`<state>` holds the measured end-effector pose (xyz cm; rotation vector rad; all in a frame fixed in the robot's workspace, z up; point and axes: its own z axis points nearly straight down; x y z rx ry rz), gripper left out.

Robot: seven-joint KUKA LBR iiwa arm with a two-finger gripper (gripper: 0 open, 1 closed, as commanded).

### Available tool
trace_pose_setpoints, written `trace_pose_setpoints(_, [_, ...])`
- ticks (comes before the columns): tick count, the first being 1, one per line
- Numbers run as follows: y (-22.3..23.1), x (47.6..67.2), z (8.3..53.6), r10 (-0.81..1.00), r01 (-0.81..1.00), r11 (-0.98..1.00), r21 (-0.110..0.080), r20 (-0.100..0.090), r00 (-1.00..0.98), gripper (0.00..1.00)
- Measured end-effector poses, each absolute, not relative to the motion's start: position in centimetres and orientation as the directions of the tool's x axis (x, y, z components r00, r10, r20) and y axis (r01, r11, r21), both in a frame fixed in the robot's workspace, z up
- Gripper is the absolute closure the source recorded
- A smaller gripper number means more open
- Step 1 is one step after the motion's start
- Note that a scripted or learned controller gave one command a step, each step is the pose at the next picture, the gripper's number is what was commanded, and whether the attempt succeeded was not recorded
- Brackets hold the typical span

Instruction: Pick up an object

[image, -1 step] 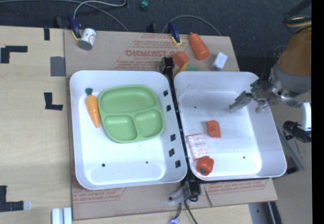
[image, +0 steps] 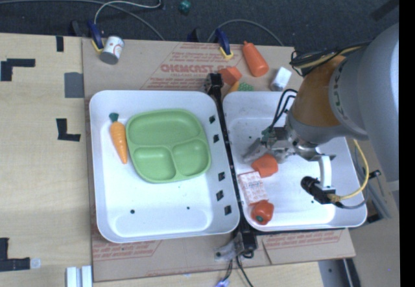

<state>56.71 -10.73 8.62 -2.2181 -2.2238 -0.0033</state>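
Note:
My gripper [image: 259, 149] is low in the right bin [image: 337, 214], reaching in from the right. It hangs just above and slightly left of a small orange block [image: 265, 166] on the bin floor, very close to it or touching its top edge. Nothing visibly hangs from the gripper. A white and pink packet [image: 250, 183] lies just below the block, and a red round toy vegetable [image: 261, 212] sits near the bin's front wall. In the left bin [image: 104, 208], a toy carrot [image: 118, 140] lies beside a green divided plate [image: 168, 145].
On the cardboard behind the bins lie an orange bottle-shaped toy [image: 255, 59], a small orange piece [image: 231, 75], a white cube [image: 281, 77] and a small can [image: 112, 49]. The black divider [image: 224, 149] runs between the bins. A yellow cable [image: 363, 175] loops off the arm at the right.

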Motion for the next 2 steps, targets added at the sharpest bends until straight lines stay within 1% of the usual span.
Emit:
trace_pose_setpoints(1, [-9.74,53.84,8.66,1.000,1.000,0.000,0.006,-0.002,0.000,0.00])
trace_pose_setpoints(2, [-9.84,53.82,9.59,1.000,1.000,0.000,0.005,-0.004,0.000,1.00])
